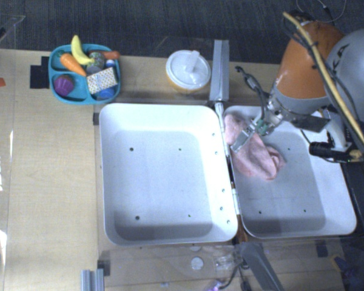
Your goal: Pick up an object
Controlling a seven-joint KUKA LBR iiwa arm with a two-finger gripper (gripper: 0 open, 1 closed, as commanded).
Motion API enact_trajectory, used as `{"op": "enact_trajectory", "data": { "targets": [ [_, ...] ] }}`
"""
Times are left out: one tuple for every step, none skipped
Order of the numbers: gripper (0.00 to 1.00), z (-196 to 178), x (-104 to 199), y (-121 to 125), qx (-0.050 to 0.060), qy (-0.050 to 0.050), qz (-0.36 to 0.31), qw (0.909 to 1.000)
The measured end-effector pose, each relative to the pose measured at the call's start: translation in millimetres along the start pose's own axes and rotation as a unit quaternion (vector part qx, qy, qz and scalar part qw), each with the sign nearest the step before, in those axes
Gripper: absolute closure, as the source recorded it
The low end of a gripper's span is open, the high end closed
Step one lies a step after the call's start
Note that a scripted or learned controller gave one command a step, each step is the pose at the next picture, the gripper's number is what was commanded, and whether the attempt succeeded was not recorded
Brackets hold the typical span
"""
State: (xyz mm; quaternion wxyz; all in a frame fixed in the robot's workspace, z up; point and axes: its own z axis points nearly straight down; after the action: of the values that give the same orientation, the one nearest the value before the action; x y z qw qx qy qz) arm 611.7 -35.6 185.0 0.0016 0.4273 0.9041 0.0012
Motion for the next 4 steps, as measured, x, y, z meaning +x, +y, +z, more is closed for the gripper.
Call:
{"op": "enact_trajectory", "data": {
  "targets": [
    [0.0,-0.1,-49.4,1.7,0.0,-0.001,0.124,0.9922],
    [0.0,86.9,-65.3,-14.2,-0.003,-0.003,0.068,0.9977],
    [0.0,44.9,-57.7,-12.6,-0.001,-0.001,0.105,0.9944],
    [0.0,-129.5,-117.0,-58.0,-0.001,-0.003,0.087,0.9962]
  ]
}}
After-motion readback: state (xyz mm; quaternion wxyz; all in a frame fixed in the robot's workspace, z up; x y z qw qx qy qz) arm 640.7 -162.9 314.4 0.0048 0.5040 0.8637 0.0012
